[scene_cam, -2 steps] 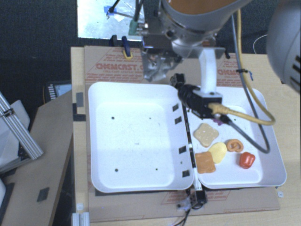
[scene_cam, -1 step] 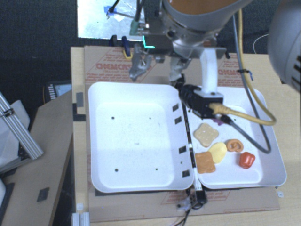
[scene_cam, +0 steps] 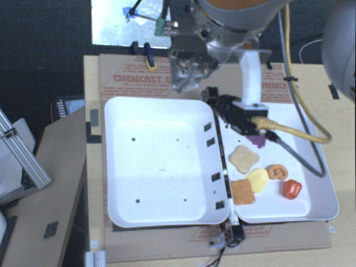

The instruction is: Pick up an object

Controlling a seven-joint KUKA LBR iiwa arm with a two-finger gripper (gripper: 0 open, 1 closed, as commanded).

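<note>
Judging from where things lie, we see the main risk as a closing on nothing. The gripper [scene_cam: 188, 77] hangs blurred above the printed cardboard sheet [scene_cam: 133, 78] at the far edge of the left bin [scene_cam: 161, 160], well apart from every loose thing on the bench. We cannot tell whether it is wide or narrow, and we see nothing held in it. If it went straight down from here, we judge it would meet cardboard or the bin rim, not an object.

A second risk sits in the right bin [scene_cam: 321, 203], where the pieces are bunched. A beige toast-shaped slice [scene_cam: 243, 158] lies near the wall between the bins. Just below it, a yellow round piece [scene_cam: 258, 179] touches an orange block [scene_cam: 242, 192], and the block lies close against that wall. A grasp aimed at either could nudge the neighbour, or catch the wall and slip off. The flat slice may also be hard to get under.

A small orange ring [scene_cam: 277, 172] and a red piece [scene_cam: 292, 189] lie a little further right with more room around them, so we would count them the safer choices. A purple piece [scene_cam: 257, 141] shows at the far side of the group, partly hidden by robot hardware, and we cannot make out its shape.

The left bin shows its bare white floor with a few small dark dots. So anything worth picking lies in the near half of the right bin.
</note>
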